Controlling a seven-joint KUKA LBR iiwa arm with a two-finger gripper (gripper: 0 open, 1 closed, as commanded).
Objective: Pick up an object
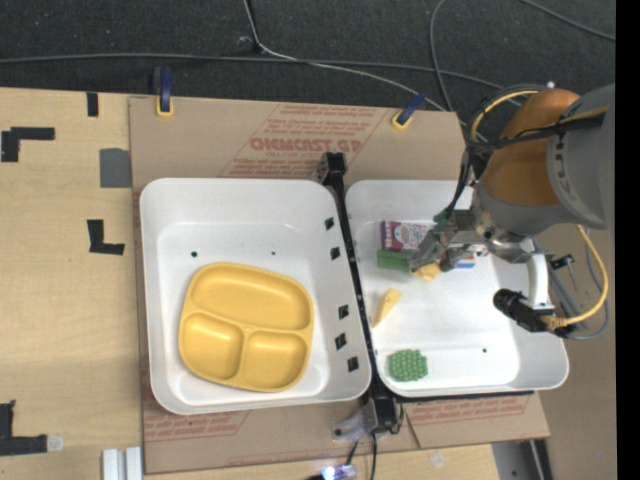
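In the right white bin (520, 363), a cluster of small objects lies near the far-left part of the floor: a maroon and white packet (403, 235) lies flat, a green item (392, 260) sits just in front of it, and a small yellow piece (428, 271) rests beside them, right under the tip of the gripper (443, 245). The gripper reaches down over this cluster from the right, and its jaws are too blurred and crowded by the objects to tell whether they are open, closed or gripping anything. Something blue and red (462, 259) shows just beside the gripper, too unclear to name. Nearer the middle of the same bin lies a pale yellow banana-shaped piece (386, 306), close to the divider, and a round green studded object (407, 365) sits near the front edge. The grey arm (560, 168) with its orange band rises over the bin's right side. The left white bin (160, 208) holds a yellow divided plate (246, 325) with three compartments. Both bins sit on a cardboard sheet (300, 138) on the wooden tabletop (60, 288).
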